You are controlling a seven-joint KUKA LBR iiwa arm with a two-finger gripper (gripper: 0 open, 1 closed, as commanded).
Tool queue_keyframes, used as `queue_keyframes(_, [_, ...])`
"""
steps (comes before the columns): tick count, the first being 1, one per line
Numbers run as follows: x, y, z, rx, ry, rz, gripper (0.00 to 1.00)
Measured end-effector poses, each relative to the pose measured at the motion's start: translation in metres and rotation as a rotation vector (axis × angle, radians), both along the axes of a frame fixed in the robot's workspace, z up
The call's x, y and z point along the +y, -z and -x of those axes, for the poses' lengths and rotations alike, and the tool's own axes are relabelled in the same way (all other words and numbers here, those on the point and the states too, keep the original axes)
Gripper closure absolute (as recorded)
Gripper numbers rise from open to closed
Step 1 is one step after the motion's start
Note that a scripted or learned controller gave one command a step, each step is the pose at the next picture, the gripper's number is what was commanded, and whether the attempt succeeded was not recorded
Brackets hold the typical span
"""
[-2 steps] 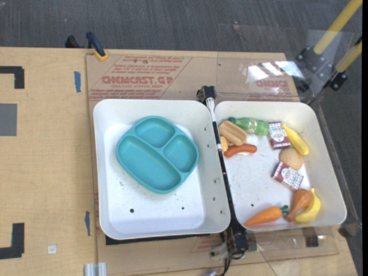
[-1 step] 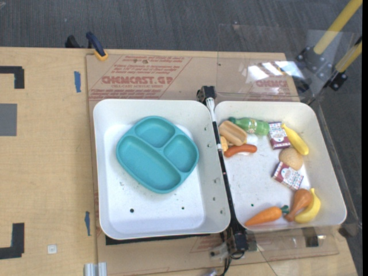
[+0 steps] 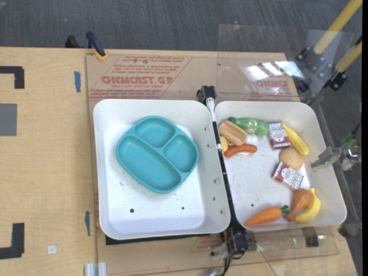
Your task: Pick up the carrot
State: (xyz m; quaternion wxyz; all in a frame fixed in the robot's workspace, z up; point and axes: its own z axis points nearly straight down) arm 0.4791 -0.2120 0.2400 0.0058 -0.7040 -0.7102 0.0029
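The carrot [image 3: 265, 215] is orange with a green stem end. It lies flat near the front wall of the right bin [image 3: 253, 195], tip pointing left. Its stem end is close to an orange-brown pear-shaped toy [image 3: 300, 202], which has a yellow banana [image 3: 312, 208] beside it. A grey metal part of my gripper [image 3: 336, 156] pokes in over the right rim of that bin, well above and to the right of the carrot. Nothing is seen held in it.
The right bin also holds a hot dog [image 3: 233, 133], a green bottle [image 3: 251, 125], a red sausage-like piece [image 3: 241, 150], a second banana [image 3: 295, 140], two small cartons [image 3: 289, 176] and a bread roll [image 3: 291, 157]. A teal divided plate [image 3: 157, 153] lies in the left bin [image 3: 149, 211].
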Motion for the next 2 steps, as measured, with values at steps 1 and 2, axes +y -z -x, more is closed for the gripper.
queue_keyframes(1, [-0.003,-0.010,-0.003,-0.005,0.000,0.006,1.00])
queue_keyframes(2, [-0.013,-0.178,-0.006,-0.022,0.041,0.011,1.00])
